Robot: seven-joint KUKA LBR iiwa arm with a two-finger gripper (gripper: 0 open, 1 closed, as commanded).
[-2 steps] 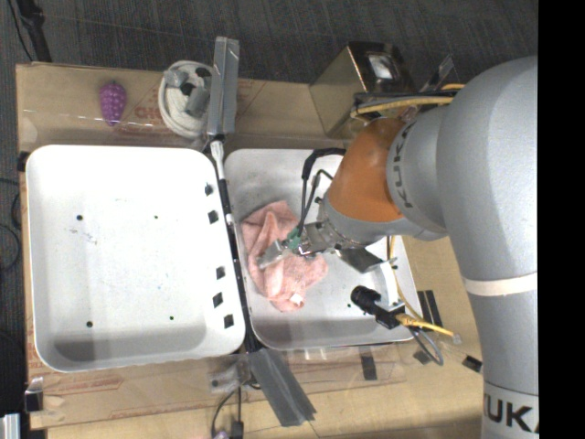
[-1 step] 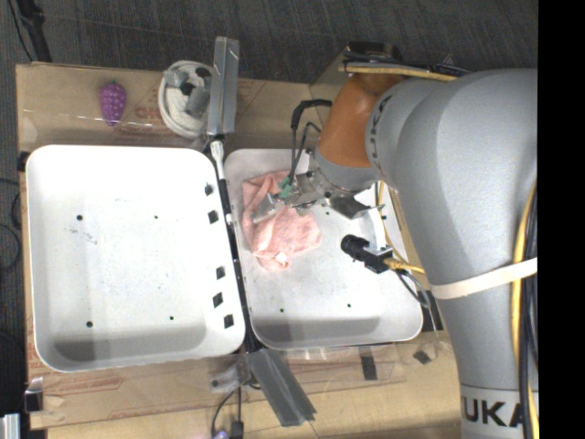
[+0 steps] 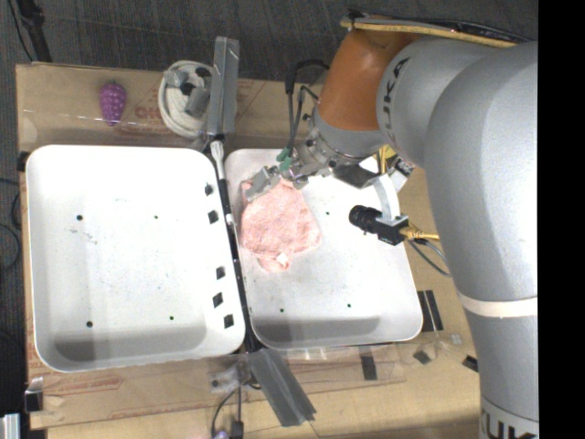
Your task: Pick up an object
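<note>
My fingers (image 3: pixel 285 174) sit low over the far-left part of the right bin (image 3: pixel 384 314), reaching in from the right below my orange band (image 3: pixel 358 80). Whether they are spread or pressed together I cannot tell; the wrist hardware and the slant of the view hide the tips. Directly below and just beside the fingers lies the cloth (image 3: pixel 277 222), a pink crumpled piece resting on the bin floor, close to the wall shared with the left bin (image 3: pixel 119 254). The cloth's upper edge reaches up to the fingers; contact cannot be confirmed, and nothing shows it between them. To the right of the fingers, a black cylinder (image 3: pixel 367 219) projects from my wrist above the bin floor, with a yellow-tipped cable behind it. To the left of the fingers, past the dividing rail, the left bin shows its white floor with a few dark dots. Up and left of the fingers, on the bench (image 3: pixel 64 99) beyond the bins, stand a white roll (image 3: pixel 186 97) and, farther left, a purple grape cluster (image 3: pixel 112 101).
</note>
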